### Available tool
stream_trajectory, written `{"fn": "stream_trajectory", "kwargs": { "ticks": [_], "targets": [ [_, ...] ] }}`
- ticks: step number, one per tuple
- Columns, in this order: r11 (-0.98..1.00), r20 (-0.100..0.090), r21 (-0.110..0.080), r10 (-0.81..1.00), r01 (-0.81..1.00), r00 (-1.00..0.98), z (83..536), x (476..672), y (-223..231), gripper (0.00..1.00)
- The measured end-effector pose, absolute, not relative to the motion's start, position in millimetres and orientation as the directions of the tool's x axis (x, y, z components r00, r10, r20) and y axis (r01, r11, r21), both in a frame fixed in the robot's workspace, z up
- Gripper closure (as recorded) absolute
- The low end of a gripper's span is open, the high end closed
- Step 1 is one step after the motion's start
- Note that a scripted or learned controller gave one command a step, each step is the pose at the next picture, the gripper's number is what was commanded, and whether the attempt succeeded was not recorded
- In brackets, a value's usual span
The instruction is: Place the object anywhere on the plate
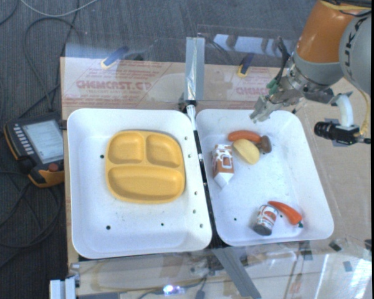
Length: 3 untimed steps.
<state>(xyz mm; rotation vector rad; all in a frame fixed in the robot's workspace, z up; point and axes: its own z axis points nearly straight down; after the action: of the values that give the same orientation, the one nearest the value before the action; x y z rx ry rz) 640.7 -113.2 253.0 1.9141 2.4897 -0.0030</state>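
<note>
The jaws (262,112) are seen hovering at the far edge of the right bin (311,167), and nothing is seen gripped between them; whether they are released or clenched cannot be told. Just below them lie an orange carrot (244,136), a yellow potato-shaped piece (246,151) and a small carton (222,164). Further below are a can (266,219) and a red pepper (287,212). Well to their left, the yellow divided plate (145,166) is set in the left bin (87,229).

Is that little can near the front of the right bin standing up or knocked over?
Knocked over. The can lies on its side on the right bin's floor, its label showing lengthwise and its dark end toward the camera.
</note>
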Motion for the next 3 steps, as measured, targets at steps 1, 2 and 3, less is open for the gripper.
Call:
{"fn": "stream_trajectory", "kwargs": {
  "ticks": [1, 2, 3],
  "targets": [
    [0.288, -0.004, -0.002, 0.958, 0.958, -0.288, 221, 661.7, -152, 1.0],
    [0.289, -0.008, -0.001, 0.957, 0.957, -0.289, 230, 662.4, -152, 1.0],
    [0.289, -0.011, -0.001, 0.957, 0.957, -0.289, 240, 663.1, -152, 1.0]
  ]
}}
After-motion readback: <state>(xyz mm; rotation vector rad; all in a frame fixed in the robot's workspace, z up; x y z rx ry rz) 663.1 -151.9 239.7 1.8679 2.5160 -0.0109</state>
